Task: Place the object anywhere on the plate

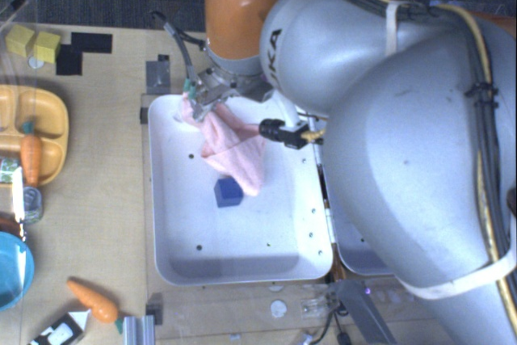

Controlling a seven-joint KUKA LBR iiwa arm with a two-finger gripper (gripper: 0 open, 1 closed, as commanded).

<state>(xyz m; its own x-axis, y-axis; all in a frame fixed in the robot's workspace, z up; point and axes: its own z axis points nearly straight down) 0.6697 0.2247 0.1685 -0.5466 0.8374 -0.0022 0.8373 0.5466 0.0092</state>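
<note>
Grey arm reaching in from right, bulky links filling upper right and right side. Orange band above wrist, near top centre. Wrist bent downward and leftward. End effector low at upper-left end of arm, pointing down, clamped on pink cloth hanging between fingers. Cable strapped along arm's upper edge.

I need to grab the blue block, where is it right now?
The blue block sits in the left white bin, touching the lower edge of the pink cloth.
</note>
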